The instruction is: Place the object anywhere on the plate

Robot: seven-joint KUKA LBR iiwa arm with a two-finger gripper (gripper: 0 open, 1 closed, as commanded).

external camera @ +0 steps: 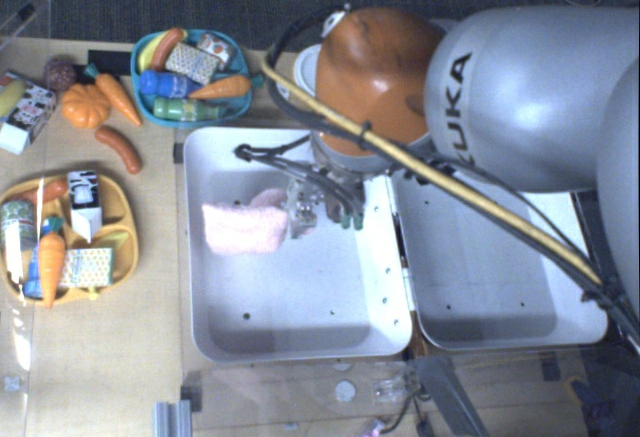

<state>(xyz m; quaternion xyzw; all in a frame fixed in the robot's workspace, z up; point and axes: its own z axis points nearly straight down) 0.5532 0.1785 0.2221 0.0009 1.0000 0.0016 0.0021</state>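
Note:
A pale pink flat thing (243, 229), perhaps the plate, lies in the left white bin (290, 325), left of the bin's middle. A smaller pink rounded piece (268, 197) touches its upper right corner. My gripper (322, 207) hangs over the bin's upper right part, just right of the pink thing, below the orange band (375, 75). A small pale grey bit (302, 217) shows at the gripper's left side, against the pink thing's right edge. Whether it is held is unclear. The arm's body hides the bin's far right corner.
The right white bin (500, 305) sits partly under the arm. On the bench to the left stand a blue bowl (190, 75) and a yellow tray (70, 240) of toy food, with a loose pumpkin (84, 107), carrot (122, 100) and sausage (120, 149).

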